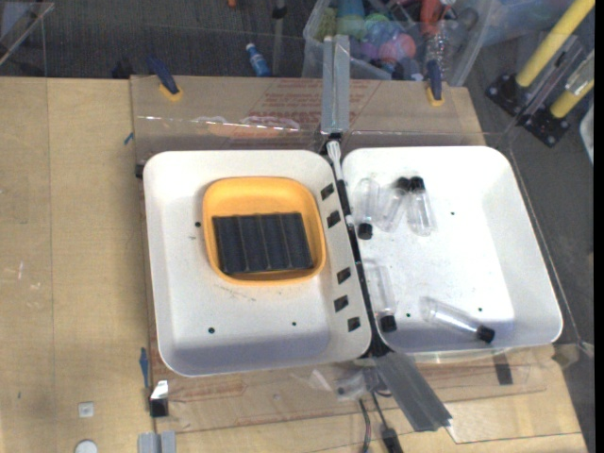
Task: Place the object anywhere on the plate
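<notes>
While a dark ridged block lies on the orange plate mid-left bin, clear vials dot the right bin.

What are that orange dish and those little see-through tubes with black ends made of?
The orange plate looks like smooth moulded plastic: even colour, soft sheen, rounded rim. The dark ribbed block on it seems matte plastic or rubber; hard to tell. The tubes look like clear plastic or glass vials, since the white bin shows through them, with opaque black caps.
</notes>
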`<state>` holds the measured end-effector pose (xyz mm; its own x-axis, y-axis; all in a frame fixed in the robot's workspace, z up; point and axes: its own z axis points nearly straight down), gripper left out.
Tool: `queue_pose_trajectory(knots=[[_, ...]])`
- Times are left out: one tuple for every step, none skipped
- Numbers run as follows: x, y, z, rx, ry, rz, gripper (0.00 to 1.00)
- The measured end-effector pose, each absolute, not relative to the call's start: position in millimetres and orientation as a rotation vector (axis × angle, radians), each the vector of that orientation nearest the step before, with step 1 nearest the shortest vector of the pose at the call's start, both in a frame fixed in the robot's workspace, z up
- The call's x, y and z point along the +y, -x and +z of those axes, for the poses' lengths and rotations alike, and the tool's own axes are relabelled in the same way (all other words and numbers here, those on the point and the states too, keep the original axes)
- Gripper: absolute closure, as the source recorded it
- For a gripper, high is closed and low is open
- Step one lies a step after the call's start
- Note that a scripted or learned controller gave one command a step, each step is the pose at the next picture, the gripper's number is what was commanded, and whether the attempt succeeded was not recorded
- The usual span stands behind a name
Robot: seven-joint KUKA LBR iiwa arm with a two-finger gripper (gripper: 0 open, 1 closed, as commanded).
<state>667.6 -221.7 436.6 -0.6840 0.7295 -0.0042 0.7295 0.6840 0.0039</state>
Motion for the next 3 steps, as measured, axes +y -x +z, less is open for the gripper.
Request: queue_pose_trajectory(knots=[[-220.9, -660.2, 437.4, 3.036, -0.791, 0.002, 1.00], [-220.5, -660.4, 437.4, 3.090, -0.543, 0.000, 1.00], [-220.3, -660.6, 437.3, 3.122, -0.310, 0.000, 1.00]])
